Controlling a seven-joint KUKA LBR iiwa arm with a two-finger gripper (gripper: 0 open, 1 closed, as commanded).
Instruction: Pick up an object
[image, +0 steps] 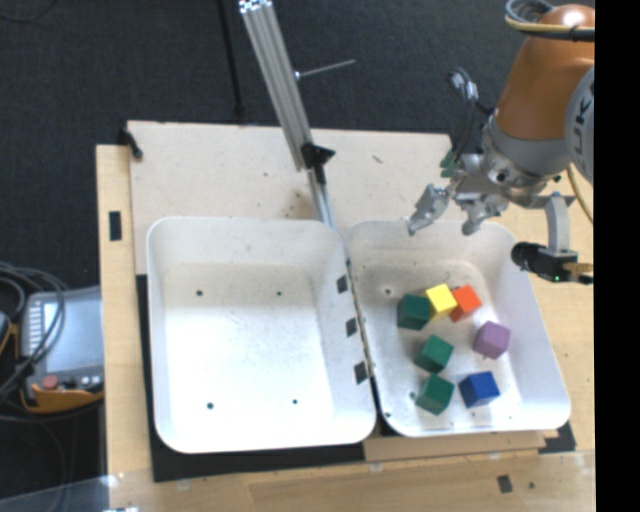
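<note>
The arm (545, 95) comes in from the right and its gripper (447, 217) hangs above the far rim of the right bin (535, 330). The jaws are spread, with nothing between them, and they are clearly higher than the blocks.

The blocks lie together in the middle and near part of the right bin. A dark green block (413, 311) touches a yellow block (441, 298), and an orange block (465, 301) lies just beside the yellow one. A purple block (491, 339) is near the right wall of the bin. A second green block (434, 352) lies below the first group, and a third green block (435, 393) sits close to the near rim, beside a blue block (479, 388).

The left bin (170, 400) stands beside the right one on the bench (200, 160). A slanted metal rail (285, 100) rises from the place where both bins meet at the far side. It is to the left of the gripper and apart from it. On the left edge, off the bench, a control pendant (55, 350) lies with cables.
</note>
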